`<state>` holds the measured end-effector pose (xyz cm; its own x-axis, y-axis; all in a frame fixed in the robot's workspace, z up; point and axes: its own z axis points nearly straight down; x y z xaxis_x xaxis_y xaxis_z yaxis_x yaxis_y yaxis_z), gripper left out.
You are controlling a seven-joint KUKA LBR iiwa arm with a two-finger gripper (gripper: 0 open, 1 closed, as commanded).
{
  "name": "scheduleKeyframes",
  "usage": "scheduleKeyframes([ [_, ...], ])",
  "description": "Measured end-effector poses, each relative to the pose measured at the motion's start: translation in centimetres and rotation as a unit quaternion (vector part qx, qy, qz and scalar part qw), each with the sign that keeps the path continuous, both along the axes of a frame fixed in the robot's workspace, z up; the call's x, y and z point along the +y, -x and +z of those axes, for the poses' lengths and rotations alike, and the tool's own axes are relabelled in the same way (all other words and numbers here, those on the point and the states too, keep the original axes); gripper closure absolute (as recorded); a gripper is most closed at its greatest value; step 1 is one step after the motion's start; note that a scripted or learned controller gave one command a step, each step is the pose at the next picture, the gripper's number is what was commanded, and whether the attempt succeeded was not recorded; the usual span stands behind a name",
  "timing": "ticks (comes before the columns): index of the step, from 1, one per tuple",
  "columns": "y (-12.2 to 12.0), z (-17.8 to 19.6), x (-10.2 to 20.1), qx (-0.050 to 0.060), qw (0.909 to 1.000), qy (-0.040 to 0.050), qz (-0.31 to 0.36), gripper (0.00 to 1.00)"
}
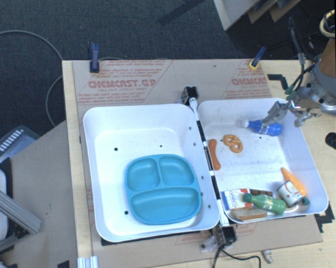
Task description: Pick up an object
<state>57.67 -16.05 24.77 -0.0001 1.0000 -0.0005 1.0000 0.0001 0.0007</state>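
My gripper (288, 114) hangs at the far right corner of the right bin (257, 166), its fingers spread open with nothing between them. Its left finger (277, 112) stands just above a blue bottle-shaped toy with a white cap (265, 127), which lies on the bin floor. I cannot tell whether the finger touches the toy. Also in this bin are a pretzel (232, 143), an orange-red sausage (214, 154) along the left wall, and a carrot (292, 179).
At the right bin's near edge lie a small can (289, 193), a green bottle (265, 203), a flat box (235, 198) and a brown piece (249, 214). The left bin (102, 138) holds a blue divided plate (161, 188).
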Motion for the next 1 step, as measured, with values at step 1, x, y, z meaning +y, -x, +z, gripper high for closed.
scheduleKeyframes([
  [1,-7.02,-11.52,4.73,0.001,1.0,-0.0006,0.0,0.0],
])
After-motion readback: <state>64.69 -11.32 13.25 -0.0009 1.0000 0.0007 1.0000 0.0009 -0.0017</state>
